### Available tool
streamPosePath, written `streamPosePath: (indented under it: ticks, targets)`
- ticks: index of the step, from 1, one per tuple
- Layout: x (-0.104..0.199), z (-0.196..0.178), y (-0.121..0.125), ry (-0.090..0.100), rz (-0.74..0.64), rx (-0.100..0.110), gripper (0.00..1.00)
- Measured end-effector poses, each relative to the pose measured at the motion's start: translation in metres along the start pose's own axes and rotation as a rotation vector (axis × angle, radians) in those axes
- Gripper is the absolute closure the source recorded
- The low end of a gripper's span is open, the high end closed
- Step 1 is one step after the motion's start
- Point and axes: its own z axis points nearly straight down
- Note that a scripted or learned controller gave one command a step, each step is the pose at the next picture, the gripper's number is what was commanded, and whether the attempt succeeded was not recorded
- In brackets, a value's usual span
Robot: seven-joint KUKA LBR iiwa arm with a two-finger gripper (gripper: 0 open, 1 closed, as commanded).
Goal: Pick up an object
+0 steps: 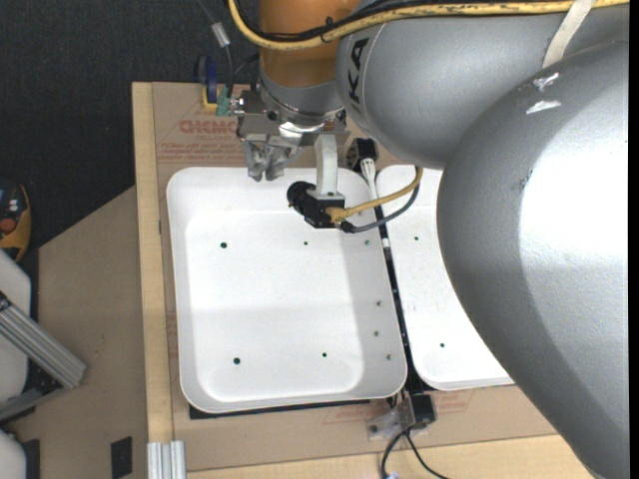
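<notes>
Above left bin [200, 297] far rim, tool [262, 168]

From my console the arm [519, 138] reads as smooth grey metal or painted casing with a soft sheen, its orange band [300, 8] glossier. The gripper [262, 164] looks like dull bare metal. Below it, the left bin [270, 307] is smooth white plastic; the bench board [160, 267] beneath looks matt, like raw fibreboard.
</notes>
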Motion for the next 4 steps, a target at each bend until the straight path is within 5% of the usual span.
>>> streamPosePath:
  ticks: [3, 4]
  targets:
    - [-0.001, -0.088, -0.048, 0.002, 0.005, -0.009, 1.0]
    - [0.014, -0.011, -0.013, 0.0, 0.002, -0.004, 1.0]
